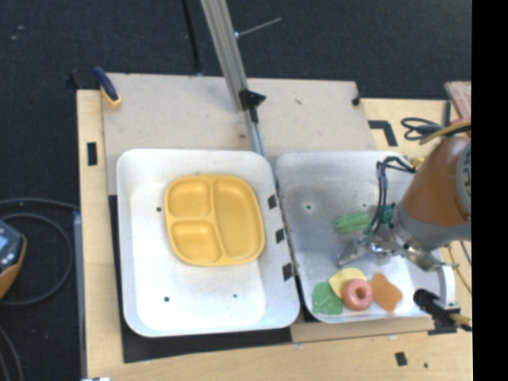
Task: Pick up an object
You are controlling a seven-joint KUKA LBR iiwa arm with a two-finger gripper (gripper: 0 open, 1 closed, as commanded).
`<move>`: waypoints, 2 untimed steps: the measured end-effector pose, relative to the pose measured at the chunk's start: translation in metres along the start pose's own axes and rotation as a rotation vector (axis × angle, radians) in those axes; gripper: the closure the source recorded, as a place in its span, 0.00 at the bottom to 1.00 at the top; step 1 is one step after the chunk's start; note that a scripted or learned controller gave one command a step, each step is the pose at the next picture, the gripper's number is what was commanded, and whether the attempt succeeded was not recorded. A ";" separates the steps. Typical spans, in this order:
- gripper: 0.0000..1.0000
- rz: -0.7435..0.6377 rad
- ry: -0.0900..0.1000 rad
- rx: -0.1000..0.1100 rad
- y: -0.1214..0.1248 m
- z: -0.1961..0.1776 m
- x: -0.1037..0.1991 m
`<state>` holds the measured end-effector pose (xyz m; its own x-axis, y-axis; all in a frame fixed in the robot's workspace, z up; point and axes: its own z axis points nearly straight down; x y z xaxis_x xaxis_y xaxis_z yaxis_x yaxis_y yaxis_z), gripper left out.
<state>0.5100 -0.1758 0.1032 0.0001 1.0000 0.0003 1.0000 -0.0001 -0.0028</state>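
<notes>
Dark carpet surrounds a pale wooden bench (198, 109) that carries two shallow white bins side by side. Within the left bin (143, 292) a yellow three-compartment plate (214, 218) lies flat near the centre, its two smaller sections toward nine o'clock and the long one toward three o'clock. At the right bin (317, 181), whose floor looks scuffed and grey, the toys gather toward the five o'clock corner: a green leaf-shaped piece (326, 298), a yellow round piece (346, 279) just behind it, a pink ring doughnut (358, 294) touching the yellow one, and an orange slab (386, 292) just beside the doughnut at its three o'clock. A separate green oblong toy (352, 222) lies near the bin's middle, toward twelve o'clock from that cluster. From three o'clock the arm (436, 189) reaches in, its orange band prominent, and the gripper (359, 249) hangs low over the bin floor between the green oblong toy and the cluster; whether its claw is spread or clenched cannot be told, and nothing can be seen held in it. A slanted metal pole (226, 50) rises at twelve o'clock.
</notes>
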 end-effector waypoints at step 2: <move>1.00 -0.003 -0.003 -0.009 0.007 -0.061 0.003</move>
<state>0.5167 -0.1724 0.1638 -0.0033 1.0000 -0.0024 1.0000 0.0033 0.0058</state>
